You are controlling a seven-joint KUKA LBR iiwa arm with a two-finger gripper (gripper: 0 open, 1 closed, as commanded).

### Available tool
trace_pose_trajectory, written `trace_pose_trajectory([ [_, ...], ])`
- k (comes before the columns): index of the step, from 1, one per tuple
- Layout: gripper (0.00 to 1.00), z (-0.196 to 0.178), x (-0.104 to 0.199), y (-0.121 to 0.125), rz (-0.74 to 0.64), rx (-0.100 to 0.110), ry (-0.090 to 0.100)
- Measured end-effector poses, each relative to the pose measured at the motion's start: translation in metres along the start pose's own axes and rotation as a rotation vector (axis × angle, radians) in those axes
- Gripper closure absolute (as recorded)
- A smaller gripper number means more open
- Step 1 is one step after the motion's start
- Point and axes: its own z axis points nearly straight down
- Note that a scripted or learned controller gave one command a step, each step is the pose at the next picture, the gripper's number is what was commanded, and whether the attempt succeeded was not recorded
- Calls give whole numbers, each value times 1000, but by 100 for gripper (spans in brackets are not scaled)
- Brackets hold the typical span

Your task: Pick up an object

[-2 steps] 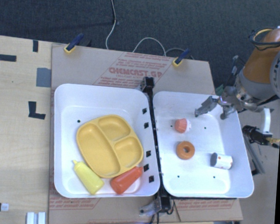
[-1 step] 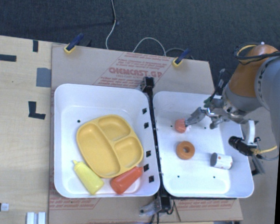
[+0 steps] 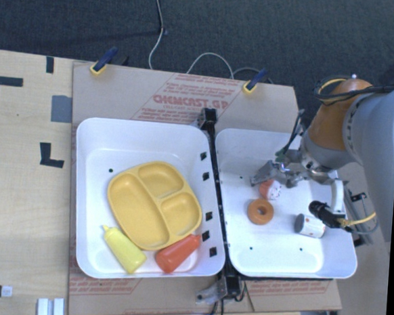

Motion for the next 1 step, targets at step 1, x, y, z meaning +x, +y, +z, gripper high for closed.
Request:
trace_pose_trajectory([
  [1,100,-14,0,1,-1,-2,0],
])
